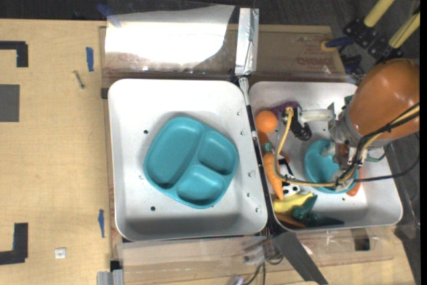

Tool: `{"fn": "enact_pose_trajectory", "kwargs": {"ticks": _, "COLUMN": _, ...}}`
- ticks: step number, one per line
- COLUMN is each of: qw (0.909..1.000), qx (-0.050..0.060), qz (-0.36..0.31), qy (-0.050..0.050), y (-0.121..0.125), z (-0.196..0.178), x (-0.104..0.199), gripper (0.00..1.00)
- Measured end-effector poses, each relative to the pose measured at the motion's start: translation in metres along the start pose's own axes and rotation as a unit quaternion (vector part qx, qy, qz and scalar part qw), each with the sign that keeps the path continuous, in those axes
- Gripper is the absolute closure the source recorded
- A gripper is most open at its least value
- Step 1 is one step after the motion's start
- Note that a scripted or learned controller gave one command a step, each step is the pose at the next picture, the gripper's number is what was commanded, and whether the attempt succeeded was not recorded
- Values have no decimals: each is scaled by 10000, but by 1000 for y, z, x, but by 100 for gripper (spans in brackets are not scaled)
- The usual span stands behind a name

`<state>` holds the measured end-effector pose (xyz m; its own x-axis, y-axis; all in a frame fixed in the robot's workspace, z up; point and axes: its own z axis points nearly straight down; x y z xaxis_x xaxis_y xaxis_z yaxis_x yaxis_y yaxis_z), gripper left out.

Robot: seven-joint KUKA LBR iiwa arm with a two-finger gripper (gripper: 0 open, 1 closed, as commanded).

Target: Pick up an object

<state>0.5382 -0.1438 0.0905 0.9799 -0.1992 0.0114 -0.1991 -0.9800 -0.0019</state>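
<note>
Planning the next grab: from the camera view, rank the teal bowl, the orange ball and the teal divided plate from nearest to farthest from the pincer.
The pincer is down in the right bin.
1. Teal bowl: right bin, directly under the pincer.
2. Orange ball: right bin, by its left wall.
3. Teal divided plate: middle of the left bin, farthest.

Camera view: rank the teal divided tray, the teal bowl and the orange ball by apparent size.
1. teal divided tray, clearly largest.
2. teal bowl, partly hidden by the arm.
3. orange ball, smallest.
</note>
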Motion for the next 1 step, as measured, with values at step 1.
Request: {"fn": "enact_pose_trajectory", "kwargs": {"ticks": 1, "qw": 10000, "qx": -20, "qz": 25, "qy": 4, "y": -3, "z": -1, "x": -49, "gripper": 0}}
